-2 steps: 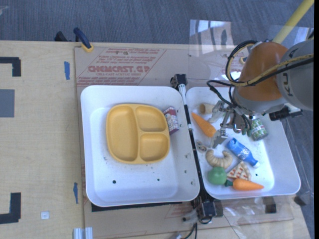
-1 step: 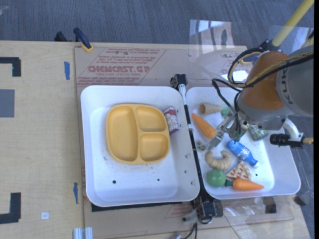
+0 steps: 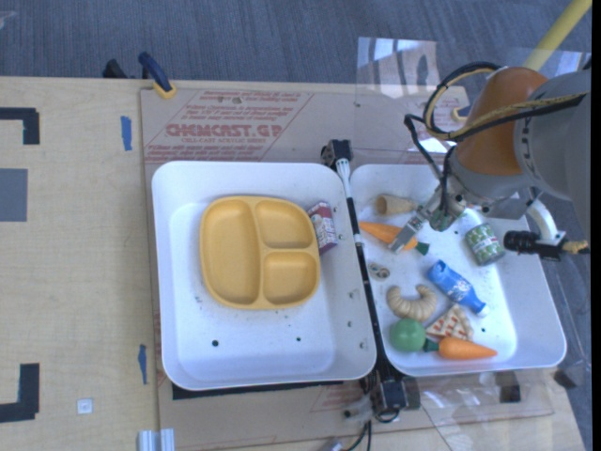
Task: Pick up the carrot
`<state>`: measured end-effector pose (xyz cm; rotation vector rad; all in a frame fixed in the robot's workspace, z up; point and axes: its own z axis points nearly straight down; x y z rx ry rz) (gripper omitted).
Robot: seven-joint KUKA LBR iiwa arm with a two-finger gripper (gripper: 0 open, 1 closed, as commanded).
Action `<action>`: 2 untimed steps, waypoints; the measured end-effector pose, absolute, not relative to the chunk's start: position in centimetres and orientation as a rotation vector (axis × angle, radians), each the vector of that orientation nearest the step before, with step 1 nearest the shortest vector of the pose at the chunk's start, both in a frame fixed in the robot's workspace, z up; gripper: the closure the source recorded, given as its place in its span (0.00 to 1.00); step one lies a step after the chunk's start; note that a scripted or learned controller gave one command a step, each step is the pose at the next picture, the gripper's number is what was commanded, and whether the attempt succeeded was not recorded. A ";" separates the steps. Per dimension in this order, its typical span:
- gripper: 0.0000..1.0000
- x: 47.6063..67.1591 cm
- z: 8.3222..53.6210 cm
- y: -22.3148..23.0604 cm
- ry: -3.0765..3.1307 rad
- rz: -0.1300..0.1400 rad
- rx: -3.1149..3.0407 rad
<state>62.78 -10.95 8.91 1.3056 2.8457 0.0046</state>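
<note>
Your end effector (image 3: 410, 240) is down in the right bin (image 3: 537, 332), near its upper left part, with its tip just beside the right end of a carrot (image 3: 379, 232). You can see that carrot lying flat on the bin floor, close to the divider between the two bins; the tip looks to be at it or touching it, but you cannot tell whether the carrot sits between the fingers, and whether the end effector is released or clenched cannot be told from here. The grey arm (image 3: 540, 139) comes in from the right with its orange band (image 3: 490, 125) above the wrist, black cables looping over it.

Just above the carrot you have a cone (image 3: 394, 204). To the right of the end effector sits a green can (image 3: 485, 243). Below that lies a blue packet (image 3: 455, 286), tilted. Left of it there is a croissant (image 3: 413, 299), and a small bit (image 3: 379, 272) near the divider. At the bottom of the bin you see a green ball (image 3: 408, 334), a waffle slice (image 3: 450, 326) and a second carrot (image 3: 464, 349), close together.

Across in the left bin (image 3: 244, 360) a yellow tray (image 3: 258, 251) with three compartments lies flat, and a small red can (image 3: 324, 226) rests at its right edge. Both bins sit on the tabletop (image 3: 66, 280).
</note>
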 end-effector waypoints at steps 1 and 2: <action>1.00 63.2 10.4 -10.9 2.836 0.007 1.293; 1.00 55.3 9.2 -10.5 2.830 0.009 1.325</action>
